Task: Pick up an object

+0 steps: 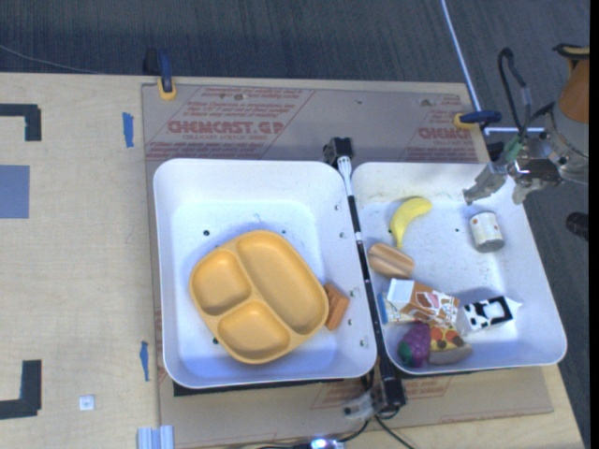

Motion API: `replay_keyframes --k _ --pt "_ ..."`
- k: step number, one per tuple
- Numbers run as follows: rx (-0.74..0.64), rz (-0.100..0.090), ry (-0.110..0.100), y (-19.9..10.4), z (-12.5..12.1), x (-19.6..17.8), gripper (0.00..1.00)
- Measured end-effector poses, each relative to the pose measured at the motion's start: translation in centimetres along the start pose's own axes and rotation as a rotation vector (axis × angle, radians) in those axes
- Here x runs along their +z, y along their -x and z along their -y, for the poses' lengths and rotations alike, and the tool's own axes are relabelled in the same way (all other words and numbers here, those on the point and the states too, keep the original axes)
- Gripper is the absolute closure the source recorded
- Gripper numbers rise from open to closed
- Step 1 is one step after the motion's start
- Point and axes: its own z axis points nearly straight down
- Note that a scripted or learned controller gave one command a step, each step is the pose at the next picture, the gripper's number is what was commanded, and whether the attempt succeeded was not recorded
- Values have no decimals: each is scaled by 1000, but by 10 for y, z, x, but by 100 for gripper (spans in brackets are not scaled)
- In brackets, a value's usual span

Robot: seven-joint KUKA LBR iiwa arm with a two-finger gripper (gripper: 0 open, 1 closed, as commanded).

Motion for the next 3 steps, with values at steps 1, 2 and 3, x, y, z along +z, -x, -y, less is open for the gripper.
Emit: replay_keyframes --k 1,2,3 --pt "-1 -2 -1 -99 -8 82 0" --pt "0 0 2 -98 8 120 0" --pt "1 1 3 -98 8 110 100"
